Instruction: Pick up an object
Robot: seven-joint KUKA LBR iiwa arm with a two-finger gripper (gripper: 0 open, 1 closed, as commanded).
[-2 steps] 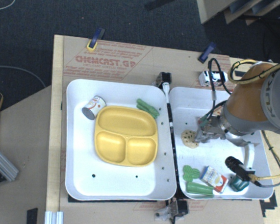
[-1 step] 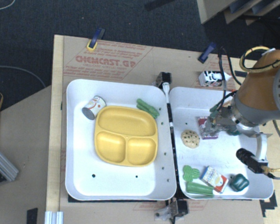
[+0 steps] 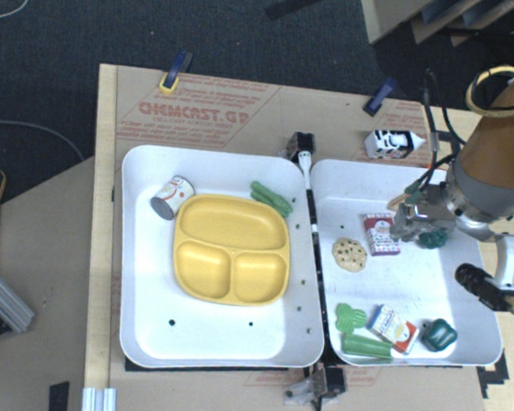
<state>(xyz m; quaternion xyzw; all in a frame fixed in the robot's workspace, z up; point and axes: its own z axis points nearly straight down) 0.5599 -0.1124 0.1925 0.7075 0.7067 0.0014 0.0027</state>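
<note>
**Claw low over the right bin's far side**

The claw point(image 3: 416, 217) sits low among clutter; whether it grips anything I cannot tell. A small red-and-white carton point(image 3: 380, 234) lies just left of it, probably the target, a dark teal toy point(image 3: 434, 235) just right. The right white plastic bin point(image 3: 478, 350) rests on a brown cardboard-covered bench point(image 3: 230, 107).

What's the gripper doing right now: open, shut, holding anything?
Gripper: cannot be told; it hangs low over the right bin, beside the red carton.
</note>
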